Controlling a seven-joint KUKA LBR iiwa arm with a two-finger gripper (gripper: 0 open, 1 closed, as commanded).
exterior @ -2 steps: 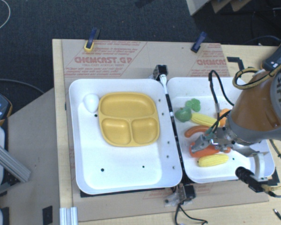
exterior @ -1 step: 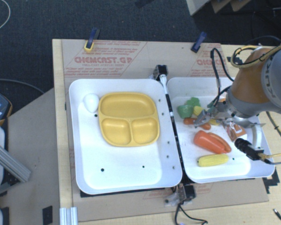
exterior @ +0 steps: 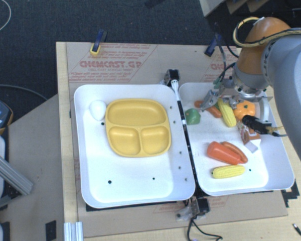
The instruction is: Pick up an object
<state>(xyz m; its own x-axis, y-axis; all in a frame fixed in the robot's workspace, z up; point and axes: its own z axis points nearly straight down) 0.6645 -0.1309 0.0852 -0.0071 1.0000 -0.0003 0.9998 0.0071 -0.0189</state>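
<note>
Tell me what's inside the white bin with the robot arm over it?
The right bin holds two yellow corn cobs, a red-orange pepper, a green piece and an orange fruit. The arm covers the bin's far corner, so anything there is hidden.

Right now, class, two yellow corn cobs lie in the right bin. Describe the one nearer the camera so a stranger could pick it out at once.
Start at the right bin, the one the arm reaches into. Go to its near edge, just below the red pepper. There lies the corn cob, flat and alone, pointing sideways; the other cob sits farther back, tilted, under the claw.
</note>
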